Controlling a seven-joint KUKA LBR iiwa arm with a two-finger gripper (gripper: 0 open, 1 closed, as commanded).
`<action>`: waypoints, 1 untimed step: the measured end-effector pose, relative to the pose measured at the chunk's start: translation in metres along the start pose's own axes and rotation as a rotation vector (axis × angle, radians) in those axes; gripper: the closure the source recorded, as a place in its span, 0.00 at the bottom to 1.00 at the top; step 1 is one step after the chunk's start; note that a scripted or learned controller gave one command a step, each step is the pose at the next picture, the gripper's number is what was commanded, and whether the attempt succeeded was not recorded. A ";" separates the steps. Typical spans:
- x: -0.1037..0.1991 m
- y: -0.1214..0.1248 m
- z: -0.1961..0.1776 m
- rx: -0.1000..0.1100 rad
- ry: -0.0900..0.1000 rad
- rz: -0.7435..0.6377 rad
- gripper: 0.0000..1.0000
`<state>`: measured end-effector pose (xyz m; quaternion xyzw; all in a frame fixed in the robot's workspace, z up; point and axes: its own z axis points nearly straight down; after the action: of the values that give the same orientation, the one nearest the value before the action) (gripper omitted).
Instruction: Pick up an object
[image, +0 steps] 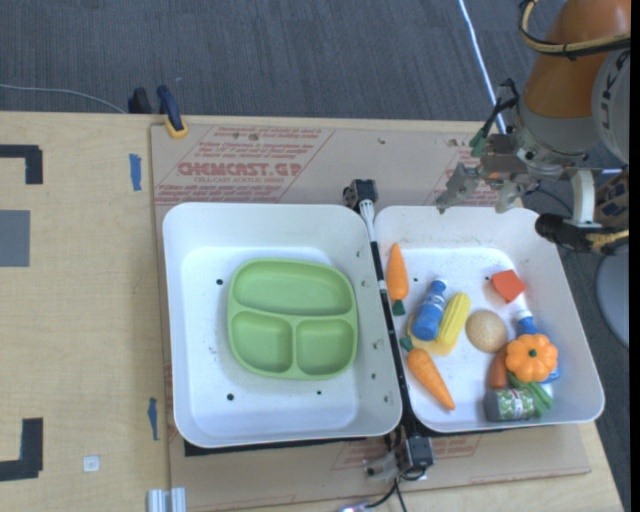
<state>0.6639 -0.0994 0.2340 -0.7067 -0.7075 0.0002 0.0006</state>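
Note:
The right bin (575, 330) holds several toy foods: an orange carrot (397, 272) by the left wall, a blue bottle (430, 310), a yellow corn cob (453, 320), a tan potato (487, 331), a red block (508, 286), an orange pumpkin (530, 358), a second carrot (432, 378) and a green can (515, 403). My gripper (478, 200) hangs over the bin's back rim, above and behind all of them. Its fingers stand open with nothing between them.
The left bin (190, 300) holds a green divided plate (293, 318). A black clamp (360, 192) sits at the back where the two bins meet. A white and blue bottle (526, 325) lies beside the pumpkin. The arm's grey and orange body (575, 70) fills the top right.

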 end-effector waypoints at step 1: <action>0.049 -0.066 0.050 0.001 0.000 -0.001 0.00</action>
<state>0.5974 -0.0508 0.1844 -0.7065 -0.7077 0.0005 0.0007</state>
